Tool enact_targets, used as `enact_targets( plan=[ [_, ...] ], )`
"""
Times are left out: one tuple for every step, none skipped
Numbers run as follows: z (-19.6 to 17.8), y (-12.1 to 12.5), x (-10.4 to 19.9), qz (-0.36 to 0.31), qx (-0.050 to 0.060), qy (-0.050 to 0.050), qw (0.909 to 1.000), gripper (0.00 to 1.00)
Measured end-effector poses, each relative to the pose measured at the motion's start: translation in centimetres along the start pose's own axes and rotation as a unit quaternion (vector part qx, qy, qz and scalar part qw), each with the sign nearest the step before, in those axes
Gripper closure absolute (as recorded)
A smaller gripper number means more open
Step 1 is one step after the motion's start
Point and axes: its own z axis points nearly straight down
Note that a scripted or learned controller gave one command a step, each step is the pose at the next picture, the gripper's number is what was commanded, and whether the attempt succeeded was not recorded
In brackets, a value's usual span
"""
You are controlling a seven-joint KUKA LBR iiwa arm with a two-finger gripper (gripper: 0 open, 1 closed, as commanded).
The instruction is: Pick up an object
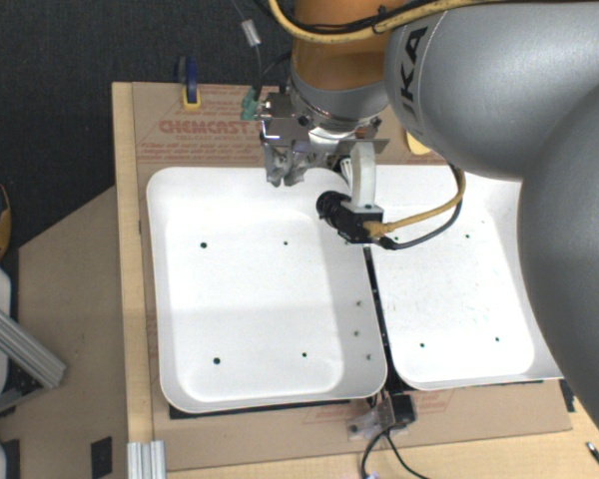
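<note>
The arm's gripper hangs over the far edge of the left bin, whether its jaws are parted or closed cannot be told, and no object to pick up lies below it.

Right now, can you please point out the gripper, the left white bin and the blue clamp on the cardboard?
gripper (285, 173): camera view, between its metal fingertips.
left white bin (250, 297): camera view, on its bare floor.
blue clamp (190, 73): camera view, on its blue top at the cardboard's far edge.

Gripper over left bin — far rim
</note>
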Motion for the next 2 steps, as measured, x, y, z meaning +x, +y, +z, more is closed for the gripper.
enact_targets(
  plan=[
    [6.1, 2.9, 4.2, -0.002, 0.003, 0.0, 1.0, 1.0],
    [1.3, 1.5, 2.0, 0.001, 0.0, 0.0, 1.0, 1.0]
  ],
)
